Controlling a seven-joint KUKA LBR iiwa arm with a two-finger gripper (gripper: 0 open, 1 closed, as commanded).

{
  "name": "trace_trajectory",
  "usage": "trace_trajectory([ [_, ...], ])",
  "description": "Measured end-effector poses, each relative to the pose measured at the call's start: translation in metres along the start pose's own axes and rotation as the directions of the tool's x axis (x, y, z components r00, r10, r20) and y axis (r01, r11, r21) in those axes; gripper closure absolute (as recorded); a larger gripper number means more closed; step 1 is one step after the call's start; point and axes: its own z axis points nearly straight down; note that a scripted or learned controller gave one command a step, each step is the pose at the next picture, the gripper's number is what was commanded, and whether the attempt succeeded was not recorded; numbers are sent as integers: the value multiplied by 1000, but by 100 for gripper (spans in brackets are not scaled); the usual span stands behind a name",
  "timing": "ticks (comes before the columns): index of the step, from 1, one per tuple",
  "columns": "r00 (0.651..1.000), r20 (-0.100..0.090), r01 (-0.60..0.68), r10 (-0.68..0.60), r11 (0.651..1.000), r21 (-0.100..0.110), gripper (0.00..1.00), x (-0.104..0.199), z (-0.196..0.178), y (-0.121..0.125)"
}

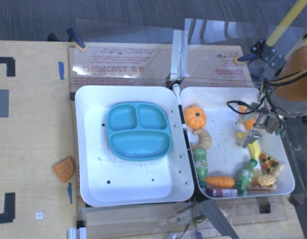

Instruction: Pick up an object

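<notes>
While the gripper (256, 128) hangs over the right bin (221, 148), finger state cannot be told; a clean descent onto the yellow piece (253, 149), clear of neighbours, seems advisable.

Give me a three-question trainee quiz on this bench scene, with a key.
1. True or false: the blue divided plate sits in the left bin.
2. Which lies nearest the right bin's near edge? A) orange pumpkin B) carrot C) gripper
3. Fill in: a waffle piece lies on the wooden bench, to the ___ of both bins.

Key: 1 true; 2 B; 3 left.
</notes>
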Motion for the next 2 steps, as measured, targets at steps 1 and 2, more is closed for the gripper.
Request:
trace_trajectory([
  [1,1000,16,2,-2,1000,0,100,-4,-15,1],
  [2,1000,15,2,-2,1000,0,0,-4,-14,1],
])
